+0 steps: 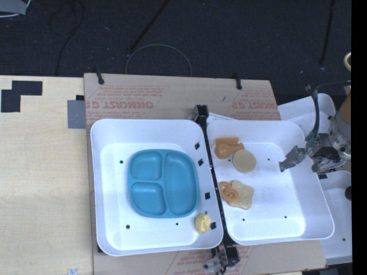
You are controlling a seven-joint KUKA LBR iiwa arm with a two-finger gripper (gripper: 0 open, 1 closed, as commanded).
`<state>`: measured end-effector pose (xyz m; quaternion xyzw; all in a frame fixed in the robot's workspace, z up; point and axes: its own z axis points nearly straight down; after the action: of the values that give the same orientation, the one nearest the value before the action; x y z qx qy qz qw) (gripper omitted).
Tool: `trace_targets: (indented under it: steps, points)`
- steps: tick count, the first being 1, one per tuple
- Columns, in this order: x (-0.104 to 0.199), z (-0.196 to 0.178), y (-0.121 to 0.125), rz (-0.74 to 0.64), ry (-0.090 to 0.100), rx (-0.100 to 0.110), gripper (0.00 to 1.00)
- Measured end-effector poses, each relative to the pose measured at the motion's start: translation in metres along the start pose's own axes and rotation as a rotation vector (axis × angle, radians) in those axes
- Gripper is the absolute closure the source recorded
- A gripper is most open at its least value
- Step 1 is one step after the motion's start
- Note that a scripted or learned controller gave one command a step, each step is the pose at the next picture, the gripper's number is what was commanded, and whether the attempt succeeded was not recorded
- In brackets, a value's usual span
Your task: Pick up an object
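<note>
Objects for picking lie in two shallow white bins set side by side on a cardboard-covered surface (172,99), seen from above at a slant. The right bin (287,222) holds four small items grouped in its left half: an orange toy piece (226,148) near the top, a round beige disc (245,161) just beside it to the lower right, and below these a pretzel-shaped orange piece (227,192) touching a pale yellow, irregular flat piece (243,195). The left bin (109,153) holds a blue divided plate (161,183) with three compartments, lying flat in the middle, and a small pale yellow lump (202,223) sits at that bin's lower right corner, close to the divider where the two bins meet. The grey robot arm reaches in from the right, and its claw (298,158) hangs over the right edge of the right bin, well apart from the grouped items. One dark finger (290,158) points left toward the bin's middle. Nothing is seen between the fingers, and whether they are spread or closed cannot be told from this angle. Dark carpet with cables lies beyond the surface at the top.
</note>
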<state>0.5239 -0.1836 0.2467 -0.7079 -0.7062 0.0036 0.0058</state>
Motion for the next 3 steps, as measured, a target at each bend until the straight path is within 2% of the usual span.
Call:
trace_targets:
  steps: [1,3]
  points:
    - [0.0,-0.006,0.002,-0.002,-0.002,-0.01,0.0]
    - [0.004,0.108,-0.013,-0.002,0.0,-0.004,0.0]
